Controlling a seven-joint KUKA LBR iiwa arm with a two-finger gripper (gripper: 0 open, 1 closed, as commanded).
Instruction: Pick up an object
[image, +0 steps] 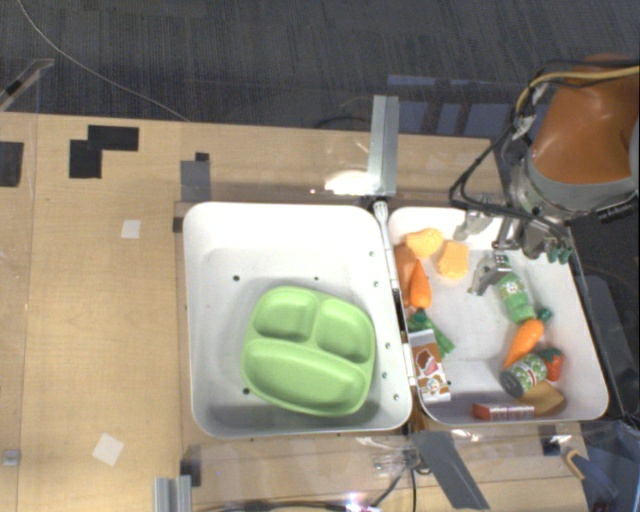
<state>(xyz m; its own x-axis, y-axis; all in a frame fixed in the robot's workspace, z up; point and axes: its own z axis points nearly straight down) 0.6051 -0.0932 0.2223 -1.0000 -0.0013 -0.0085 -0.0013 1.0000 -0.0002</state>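
- White shallow left bin (215, 300) holds one thing: a lime-green plastic plate (310, 350) with three compartments, lying tilted toward the bin's near right corner.
- White shallow right bin (590, 345) holds a scatter of small toys. Two yellow-orange chunks (440, 252) lie near its far left, with a slim orange carrot-shaped piece (418, 285) just beside the dividing wall.
- A small printed carton (431, 368) lies along the left wall, a green leafy bit (430, 333) just above it.
- A green bottle with a white label (516, 297) lies in the middle right, an orange carrot with a green top (525, 340) below it, then a green can (527, 374), and a red and tan bar (518, 406) at the near edge.
- Grey metal gripper (490, 272) hangs above the right bin, just left of the bottle's upper end; its fingers look slightly apart, with nothing seen between them.
- The arm's orange band (585, 130) is cut off at the frame's right, and the toys' labels are too small to read.
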